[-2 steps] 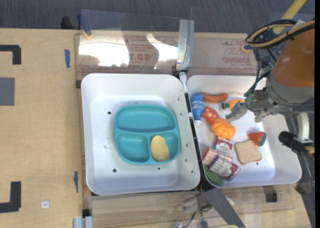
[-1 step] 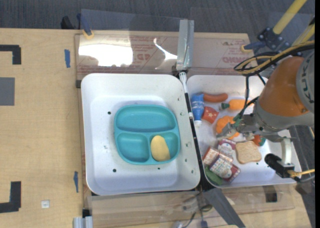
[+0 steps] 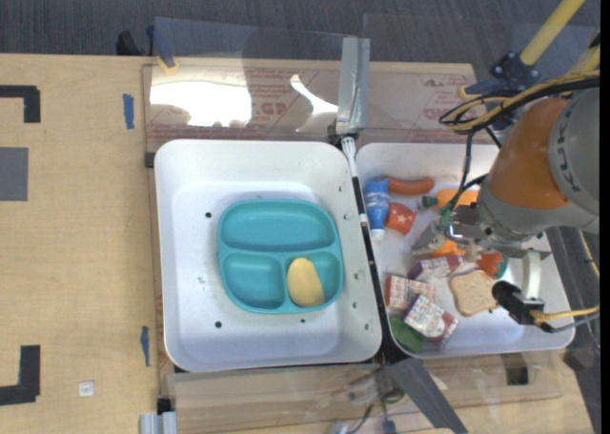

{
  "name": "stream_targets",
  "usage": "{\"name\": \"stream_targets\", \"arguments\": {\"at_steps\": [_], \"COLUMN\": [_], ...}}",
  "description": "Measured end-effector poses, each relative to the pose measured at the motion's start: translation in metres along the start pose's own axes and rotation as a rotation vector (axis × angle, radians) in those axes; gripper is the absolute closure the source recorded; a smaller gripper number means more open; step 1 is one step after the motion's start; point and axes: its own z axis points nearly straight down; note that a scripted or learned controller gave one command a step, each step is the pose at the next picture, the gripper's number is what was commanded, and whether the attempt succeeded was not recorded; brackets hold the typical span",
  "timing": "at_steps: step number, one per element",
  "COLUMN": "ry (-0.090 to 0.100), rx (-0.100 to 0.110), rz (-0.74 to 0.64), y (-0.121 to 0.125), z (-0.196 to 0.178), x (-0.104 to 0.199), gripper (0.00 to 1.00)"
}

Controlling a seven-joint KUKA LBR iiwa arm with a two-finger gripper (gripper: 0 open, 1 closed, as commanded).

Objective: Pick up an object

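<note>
Over rt bin (image 3: 562,332) – gripper (image 3: 456,232) low among toys (fingers hidden).

**Plastic, Board and Gloss**

Both white bins, the left bin (image 3: 181,260) and the right bin (image 3: 558,332), look like smooth, slightly glossy plastic. The teal divided tray (image 3: 276,232) is matt plastic. The bench (image 3: 76,232) at left resembles pale matt wood. Clear glossy sheeting (image 3: 248,79) gleams at upper centre.

2 white bins (image 3: 181,232), 1 teal tray (image 3: 257,232), 1 yellow potato (image 3: 305,282), 1 toast slice (image 3: 471,294).
</note>
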Motion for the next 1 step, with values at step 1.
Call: {"name": "stream_targets", "arguments": {"at_steps": [1], "ry": [0.001], "rx": [0.007], "rz": [0.011], "y": [-0.0193], "z": [-0.0208], "x": [0.0143], "gripper": [0.00]}}
